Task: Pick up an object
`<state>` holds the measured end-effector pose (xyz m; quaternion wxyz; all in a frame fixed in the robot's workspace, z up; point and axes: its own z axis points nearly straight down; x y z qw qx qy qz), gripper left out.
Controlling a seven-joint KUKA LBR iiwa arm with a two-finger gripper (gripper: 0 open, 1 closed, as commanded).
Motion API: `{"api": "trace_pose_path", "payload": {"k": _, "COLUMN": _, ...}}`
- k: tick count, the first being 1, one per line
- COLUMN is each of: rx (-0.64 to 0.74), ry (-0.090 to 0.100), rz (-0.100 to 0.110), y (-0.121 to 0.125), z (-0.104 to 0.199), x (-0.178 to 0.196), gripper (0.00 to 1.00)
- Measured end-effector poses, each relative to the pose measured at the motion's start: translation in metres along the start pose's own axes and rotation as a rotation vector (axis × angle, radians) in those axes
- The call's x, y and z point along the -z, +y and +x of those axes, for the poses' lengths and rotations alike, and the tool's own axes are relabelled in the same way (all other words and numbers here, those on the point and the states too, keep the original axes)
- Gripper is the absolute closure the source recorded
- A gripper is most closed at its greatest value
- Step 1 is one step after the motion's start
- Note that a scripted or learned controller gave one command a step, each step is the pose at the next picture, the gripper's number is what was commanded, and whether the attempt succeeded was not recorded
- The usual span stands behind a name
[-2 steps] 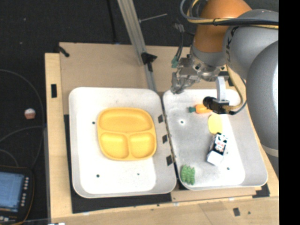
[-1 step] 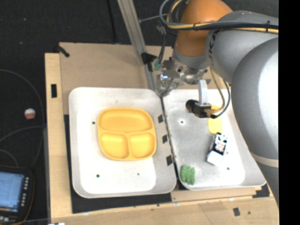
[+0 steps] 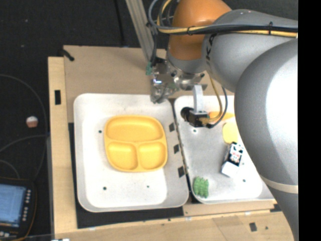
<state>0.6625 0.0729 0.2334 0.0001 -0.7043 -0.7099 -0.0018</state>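
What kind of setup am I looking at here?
Probably a lab bench for robot picking trials: two shallow white bins on a plywood board, a yellow divided plastic tray, and a handheld control pendant lying beside the bench.

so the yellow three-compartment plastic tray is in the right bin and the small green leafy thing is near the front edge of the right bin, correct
Not quite. The camera view shows the yellow three-compartment plastic tray lying in the left white bin, not the right one. The rest holds: the small green leafy thing sits near the front edge of the right white bin.

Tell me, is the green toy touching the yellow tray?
Apart. The camera view shows the green toy in the right bin, the yellow tray in the left bin.
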Motion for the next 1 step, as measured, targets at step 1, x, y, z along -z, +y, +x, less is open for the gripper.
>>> {"api": "trace_pose_path", "payload": {"k": 1, "rx": -0.005, "ry": -0.001, "rz": 0.002, "y": 0.0000, "z": -0.0036, "x": -0.0010, "gripper": 0.00}}
